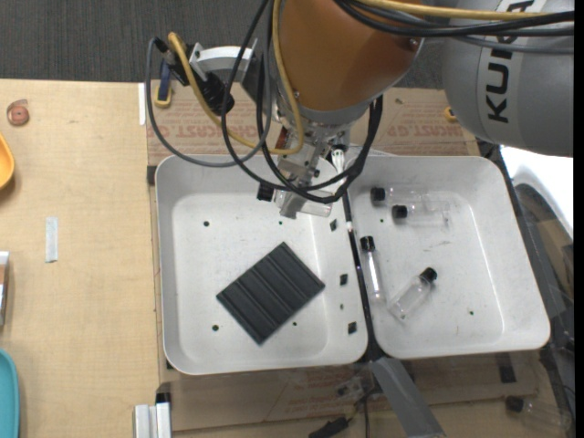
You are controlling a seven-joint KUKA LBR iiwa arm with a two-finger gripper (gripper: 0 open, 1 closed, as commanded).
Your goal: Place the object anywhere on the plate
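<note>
The hand [306, 190] hangs under the orange band of the arm, over the far right corner of the left bin [182, 245], close to the wall it shares with the right bin [493, 272]. I cannot tell whether it is released or clenched. Something pale with a dark end sits just under it, and I can't say whether that is a bottle or part of the hand itself, so I won't count anything as held. The plate [271, 292], a dark ribbed rectangle lying flat and skewed on the bin floor, is near the hand, on the camera side and a little to its left in the view. The bottles I can be sure of are across the wall. One slim bottle [370, 267] lies along the divider just beside the hand's right. A pair of bottles [415, 210] lies further right at about the hand's level. One capped bottle [412, 290] lies further off, toward the camera. I judge these to be light, stiff, clear and slick, likely to roll and perhaps to crack if squeezed hard. I'd take one across the middle of its barrel, square to its length, not by the cap
</note>
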